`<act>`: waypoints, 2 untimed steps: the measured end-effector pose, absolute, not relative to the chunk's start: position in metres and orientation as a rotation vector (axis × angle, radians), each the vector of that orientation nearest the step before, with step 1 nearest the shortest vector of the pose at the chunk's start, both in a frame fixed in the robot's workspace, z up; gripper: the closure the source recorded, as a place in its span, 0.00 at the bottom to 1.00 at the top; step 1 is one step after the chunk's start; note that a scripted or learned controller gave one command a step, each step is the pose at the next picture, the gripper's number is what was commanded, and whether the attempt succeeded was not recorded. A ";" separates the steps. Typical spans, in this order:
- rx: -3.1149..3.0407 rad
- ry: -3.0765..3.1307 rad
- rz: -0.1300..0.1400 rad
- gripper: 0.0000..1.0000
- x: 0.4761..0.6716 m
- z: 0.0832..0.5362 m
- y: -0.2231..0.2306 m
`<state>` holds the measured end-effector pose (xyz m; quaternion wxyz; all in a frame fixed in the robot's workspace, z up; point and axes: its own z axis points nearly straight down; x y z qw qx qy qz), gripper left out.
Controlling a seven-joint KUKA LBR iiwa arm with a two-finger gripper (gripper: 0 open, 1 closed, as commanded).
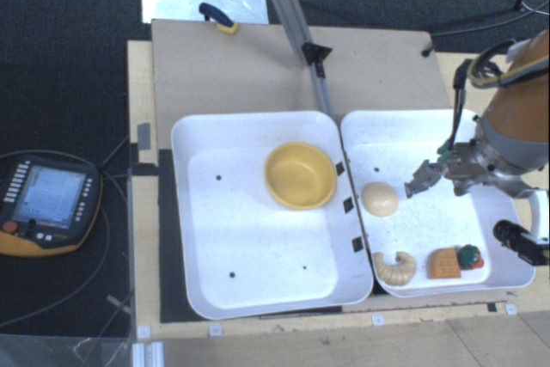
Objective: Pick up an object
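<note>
Right bin [516,275]: round cream ball [379,199], no long axis; curved ridged shell piece [396,268] lying left-right; orange block [444,263]. Gripper [419,184] just right of the ball, aperture indiscernible, nothing visibly held.

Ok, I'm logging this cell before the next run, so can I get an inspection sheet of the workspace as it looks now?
Surface: bench bearing the left bin and the right bin side by side.
Job's things: yellow bowl in the left bin; cream round object, curled beige object, orange piece with a green and red bit in the right bin.
Clutter: blue and yellow clamp at the bench's far edge.
Grippers: gripper over the right bin, just right of the cream round object, holding nothing.
Cables: black cable along the arm.
Surroundings: teach pendant on dark floor, metal pole.
</note>
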<state>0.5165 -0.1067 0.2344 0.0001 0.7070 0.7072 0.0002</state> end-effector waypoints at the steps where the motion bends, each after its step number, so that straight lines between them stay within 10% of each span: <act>1: 2.223 2.223 -0.003 0.00 0.506 0.186 -0.107; 2: 2.223 2.224 -0.003 0.00 0.515 0.138 -0.108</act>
